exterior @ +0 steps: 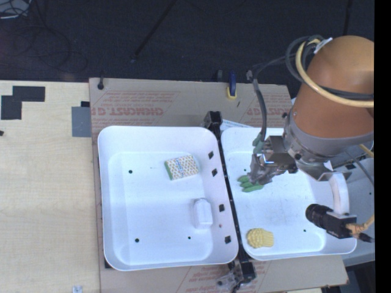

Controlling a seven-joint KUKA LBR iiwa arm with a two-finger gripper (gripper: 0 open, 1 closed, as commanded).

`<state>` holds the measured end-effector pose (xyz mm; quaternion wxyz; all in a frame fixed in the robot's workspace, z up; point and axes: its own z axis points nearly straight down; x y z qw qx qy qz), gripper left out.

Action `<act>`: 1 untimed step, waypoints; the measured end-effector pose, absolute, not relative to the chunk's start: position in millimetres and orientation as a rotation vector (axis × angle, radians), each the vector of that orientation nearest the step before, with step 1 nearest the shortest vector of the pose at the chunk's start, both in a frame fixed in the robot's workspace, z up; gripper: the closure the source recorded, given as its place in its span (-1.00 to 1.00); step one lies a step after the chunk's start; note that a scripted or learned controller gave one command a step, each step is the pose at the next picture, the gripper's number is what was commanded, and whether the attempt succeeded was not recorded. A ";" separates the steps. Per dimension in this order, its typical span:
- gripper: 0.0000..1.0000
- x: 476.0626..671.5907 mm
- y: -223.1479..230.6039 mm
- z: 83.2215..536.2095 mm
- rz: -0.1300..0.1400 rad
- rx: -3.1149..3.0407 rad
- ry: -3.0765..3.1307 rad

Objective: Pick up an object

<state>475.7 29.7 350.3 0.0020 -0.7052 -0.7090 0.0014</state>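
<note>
yellow lump [260, 238] in right bin [293, 221] | pincer [261, 174] at green thing [251, 185], grip unclear | cardboard [153, 105] print unreadable

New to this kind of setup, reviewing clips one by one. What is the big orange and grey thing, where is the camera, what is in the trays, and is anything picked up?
The big rounded orange and grey shape on the right is a robot arm. One fixed camera looks down on it at a slant from above the bench. At the arm's end is a gripper, the part meant to pinch things. Below are two shallow white bins side by side. The left bin holds a small block with a green dotted pattern and a white rounded object. The right bin holds a yellow lumpy object and a green object, right where the gripper is. Whether the gripper has hold of the green object cannot be told from this view.
</note>
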 end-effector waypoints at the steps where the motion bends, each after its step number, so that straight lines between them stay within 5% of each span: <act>1: 1.00 509.8 37.2 439.4 -0.009 -2.223 -2.227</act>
